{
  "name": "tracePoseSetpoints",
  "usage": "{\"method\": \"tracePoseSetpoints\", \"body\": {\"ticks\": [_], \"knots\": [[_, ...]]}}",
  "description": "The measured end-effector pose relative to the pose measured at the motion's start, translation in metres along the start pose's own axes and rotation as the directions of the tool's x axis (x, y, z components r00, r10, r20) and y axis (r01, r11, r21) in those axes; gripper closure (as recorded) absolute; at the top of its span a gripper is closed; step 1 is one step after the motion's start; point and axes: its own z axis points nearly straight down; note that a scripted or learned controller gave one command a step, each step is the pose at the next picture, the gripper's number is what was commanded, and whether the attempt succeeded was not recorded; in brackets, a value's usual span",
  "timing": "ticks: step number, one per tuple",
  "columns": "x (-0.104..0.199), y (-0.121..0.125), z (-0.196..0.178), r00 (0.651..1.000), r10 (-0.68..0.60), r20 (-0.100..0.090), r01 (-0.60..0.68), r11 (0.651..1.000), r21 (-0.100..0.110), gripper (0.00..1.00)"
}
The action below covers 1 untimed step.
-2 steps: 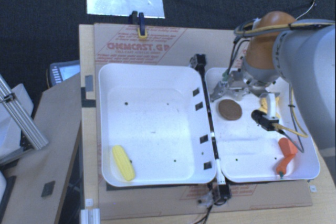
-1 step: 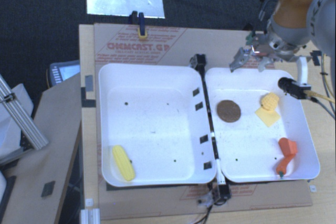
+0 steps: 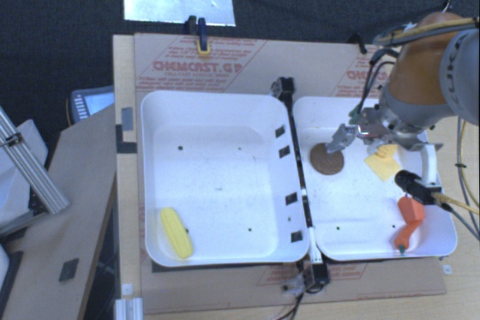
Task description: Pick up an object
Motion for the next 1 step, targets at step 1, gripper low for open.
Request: {"method": "tracePoseSetpoints", "body": {"ticks": [1], "knots": [[-0.0407, 0.0322, -0.0568, 1.0, 0.0, 0.005, 0.0, 1.0, -0.016, 0.0]]}}
